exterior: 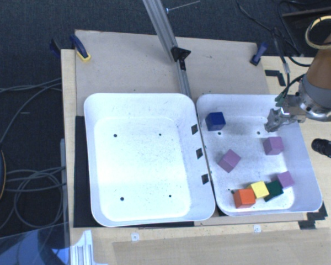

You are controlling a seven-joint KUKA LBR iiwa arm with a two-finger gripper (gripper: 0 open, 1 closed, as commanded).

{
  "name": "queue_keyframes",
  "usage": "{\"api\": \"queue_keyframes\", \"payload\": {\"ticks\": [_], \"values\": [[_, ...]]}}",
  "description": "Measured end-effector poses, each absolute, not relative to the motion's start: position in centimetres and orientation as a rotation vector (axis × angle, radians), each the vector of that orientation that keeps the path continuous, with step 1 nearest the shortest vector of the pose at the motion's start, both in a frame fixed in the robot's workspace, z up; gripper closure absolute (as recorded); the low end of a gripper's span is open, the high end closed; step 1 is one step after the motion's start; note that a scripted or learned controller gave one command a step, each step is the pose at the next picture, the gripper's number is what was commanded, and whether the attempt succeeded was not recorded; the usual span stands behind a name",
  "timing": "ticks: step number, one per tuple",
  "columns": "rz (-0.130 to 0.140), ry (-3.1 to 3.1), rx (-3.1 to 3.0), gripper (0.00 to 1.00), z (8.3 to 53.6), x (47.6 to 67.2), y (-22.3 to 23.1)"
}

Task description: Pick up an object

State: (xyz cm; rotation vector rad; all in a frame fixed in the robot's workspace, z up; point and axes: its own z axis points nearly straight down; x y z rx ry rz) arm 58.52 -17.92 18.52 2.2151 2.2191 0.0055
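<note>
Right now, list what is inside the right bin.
Right bin: blue cube, three purple blocks, orange, yellow and green blocks. The gripper hides the floor beneath it.

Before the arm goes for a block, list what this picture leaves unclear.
- Gripper: small and blurred in the camera view above the right bin; the state of its grasp cannot be read.
- Arm: cut off by the right edge.
- Green block: partly hidden by the yellow block in front of it.
- Gripper height above the purple block below it: the slanted view does not settle it.
</note>
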Motion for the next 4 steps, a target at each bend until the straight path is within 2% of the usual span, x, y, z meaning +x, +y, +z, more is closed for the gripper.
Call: {"api": "queue_keyframes", "payload": {"ticks": [1,4], "values": [[0.006,2.219,2.214,1.0,24.0,58.7,-17.9],[0.003,2.232,2.216,1.0,26.0,57.7,-2.5]]}}
